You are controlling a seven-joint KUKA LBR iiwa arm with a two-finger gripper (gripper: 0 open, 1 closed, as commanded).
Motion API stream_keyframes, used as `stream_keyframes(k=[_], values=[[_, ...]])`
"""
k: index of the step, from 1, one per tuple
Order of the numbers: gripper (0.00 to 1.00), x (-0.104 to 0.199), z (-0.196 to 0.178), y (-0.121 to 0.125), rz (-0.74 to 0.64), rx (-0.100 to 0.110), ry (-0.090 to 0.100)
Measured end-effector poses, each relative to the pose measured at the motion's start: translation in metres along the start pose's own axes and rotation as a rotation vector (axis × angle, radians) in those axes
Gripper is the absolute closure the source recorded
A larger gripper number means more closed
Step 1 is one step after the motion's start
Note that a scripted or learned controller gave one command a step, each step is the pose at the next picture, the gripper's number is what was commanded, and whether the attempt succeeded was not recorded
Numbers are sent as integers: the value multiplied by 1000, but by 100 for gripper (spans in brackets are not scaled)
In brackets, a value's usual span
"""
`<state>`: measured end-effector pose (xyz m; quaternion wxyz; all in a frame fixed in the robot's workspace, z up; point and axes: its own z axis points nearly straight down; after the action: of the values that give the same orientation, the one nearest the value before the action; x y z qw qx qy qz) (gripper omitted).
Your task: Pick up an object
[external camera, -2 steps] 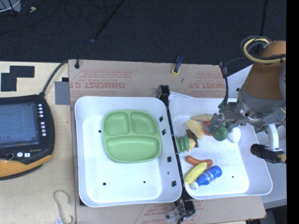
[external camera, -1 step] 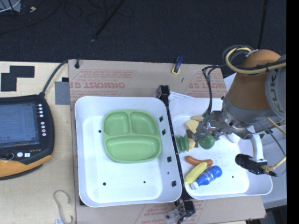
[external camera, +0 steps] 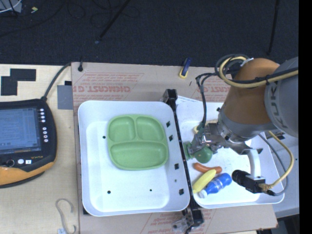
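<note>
So the closest candidate we saw was a green round thing (external camera: pixel 204 155), sitting in the right bin (external camera: pixel 231 199) near its left wall, about halfway down. The gripper (external camera: pixel 199 144) was right on top of it, touching or nearly touching its upper left side. Honestly, we couldn't tell whether the pincer was spread or pressed together, since the wrist and cables covered too much of it from this angle. We couldn't say it had hold of anything either.

Just below the green thing lay an orange carrot-shaped piece (external camera: pixel 207 168). Under that was a yellow banana-shaped piece (external camera: pixel 204 181), lying at a slant, with a blue piece (external camera: pixel 220 183) tucked against its right side. All three were bunched in the bin's lower left corner.

Over in the left bin (external camera: pixel 126 191) we had a green divided plate (external camera: pixel 138 142) with three compartments, lying flat in the upper middle. Both bins sat on a cardboard sheet (external camera: pixel 122 84). Far left on the bench was a teach pendant (external camera: pixel 24 135) with its screen lit, and a small metal hook (external camera: pixel 66 211) lay below it.
</note>
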<state>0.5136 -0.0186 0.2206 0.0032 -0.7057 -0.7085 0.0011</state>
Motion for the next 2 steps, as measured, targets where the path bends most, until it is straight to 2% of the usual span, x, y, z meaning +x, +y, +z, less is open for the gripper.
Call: stream_keyframes(k=[1, 2], values=[[100, -17, 1, -1, 4, -1, -2], [100, -20, -7, 0, 6, -4, -2]])
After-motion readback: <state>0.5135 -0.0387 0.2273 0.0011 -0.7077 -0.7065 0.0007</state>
